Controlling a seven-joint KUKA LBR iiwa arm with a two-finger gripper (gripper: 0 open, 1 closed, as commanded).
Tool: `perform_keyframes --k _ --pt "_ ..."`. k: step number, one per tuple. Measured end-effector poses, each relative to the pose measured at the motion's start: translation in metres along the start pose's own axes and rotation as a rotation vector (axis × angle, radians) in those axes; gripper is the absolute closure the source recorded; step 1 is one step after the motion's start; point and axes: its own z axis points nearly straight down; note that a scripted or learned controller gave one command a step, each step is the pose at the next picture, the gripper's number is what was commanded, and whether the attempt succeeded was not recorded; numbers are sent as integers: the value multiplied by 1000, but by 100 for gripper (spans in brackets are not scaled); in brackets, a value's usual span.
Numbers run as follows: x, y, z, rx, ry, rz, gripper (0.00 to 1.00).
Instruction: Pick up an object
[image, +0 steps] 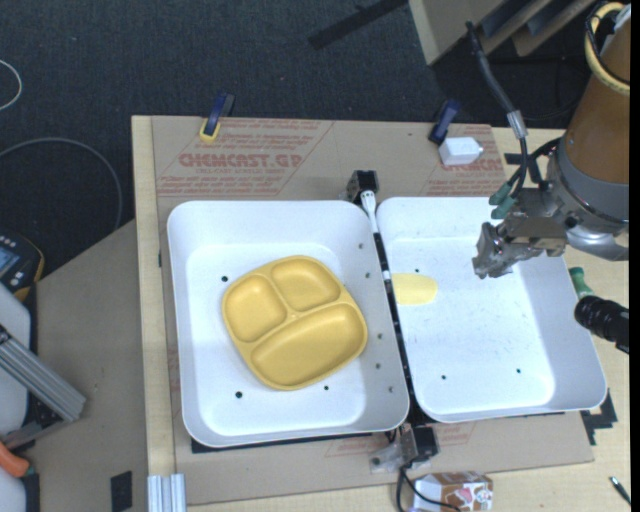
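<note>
A yellow divided plate (293, 321) lies in the left bin (190, 240), filling its middle. A small flat yellow piece (414, 290) rests in the right bin (500, 390), close to its left wall. My gripper (487, 262) hangs over the right bin's upper right part, to the right of the yellow piece and apart from it. Nothing shows between its fingers.
A black clamp (362, 185) sits at the top of the seam between the bins. A white block (460, 151) lies on the cardboard behind the right bin. Cables and clips (420, 470) sit at the front edge. A black knob (600, 318) juts in beside the right bin.
</note>
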Motion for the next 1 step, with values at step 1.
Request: perform_keyframes --k 1 --pt "107 10 -29 -16 3 -9 100"
